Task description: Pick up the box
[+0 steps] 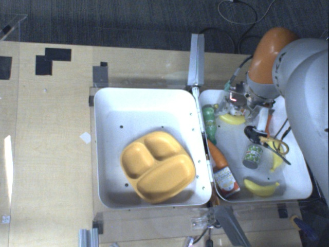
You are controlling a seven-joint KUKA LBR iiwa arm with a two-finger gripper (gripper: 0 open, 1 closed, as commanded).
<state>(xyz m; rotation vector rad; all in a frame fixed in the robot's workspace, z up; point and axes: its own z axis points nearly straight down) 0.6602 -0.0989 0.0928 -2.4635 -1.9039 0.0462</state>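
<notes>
Gripper (237, 98) low in right bin (300, 189), beside banana (232, 119); finger state unclear. Box (158, 165) sits in left bin (108, 138), well apart. Risk: grabbing clutter instead of box.

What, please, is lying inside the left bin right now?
Inside the left bin lies one yellow clamshell box, closed, with a lobed lid. Whatever the box holds, and the bin floor beneath it, is covered.

No legible text or labels anywhere
</notes>
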